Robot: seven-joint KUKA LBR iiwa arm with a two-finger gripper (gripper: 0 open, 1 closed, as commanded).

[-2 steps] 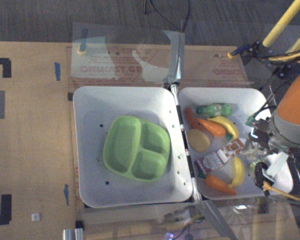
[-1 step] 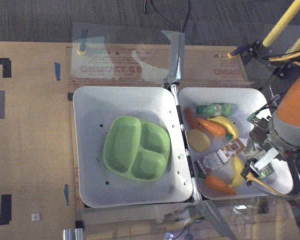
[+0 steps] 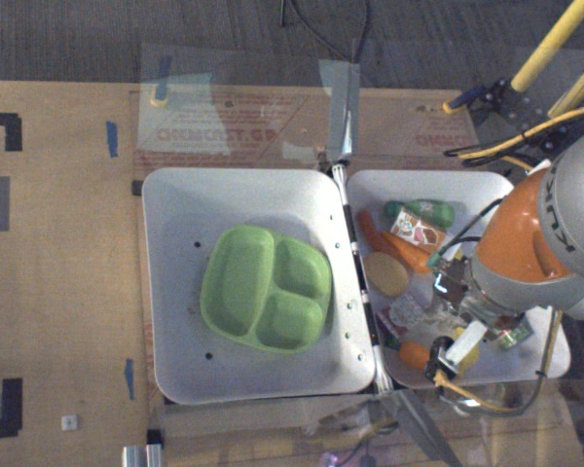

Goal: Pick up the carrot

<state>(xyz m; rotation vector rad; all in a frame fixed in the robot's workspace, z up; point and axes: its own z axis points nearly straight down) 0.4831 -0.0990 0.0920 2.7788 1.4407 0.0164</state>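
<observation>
Hanging over the middle of the right bin (image 3: 477, 191), the gripper (image 3: 448, 288) is sitting at the end of the grey arm (image 3: 576, 212), whose orange band (image 3: 526, 246) is showing just behind it as the arm is reaching in from the right. We are not able to tell how far open the gripper is, because the wrist is covering it from above, and we are not seeing anything caught in it.

Just to its left we are finding the carrot (image 3: 394, 244), lying flat on the bin floor at a slant. One end is pointing up-left toward the bin's left wall and the other is running down toward the gripper; whether the two are touching, we cannot tell. Right below the carrot a round tan disc (image 3: 387, 274) is lying. Above the carrot a green bottle (image 3: 423, 209) with a bright label is lying on its side. Down by the near wall a round orange thing (image 3: 415, 356) is resting.

Further out, the left bin (image 3: 175, 222) is holding a green divided plate (image 3: 266, 288) near its middle. Both bins are sitting on the brown bench (image 3: 58, 261).
</observation>
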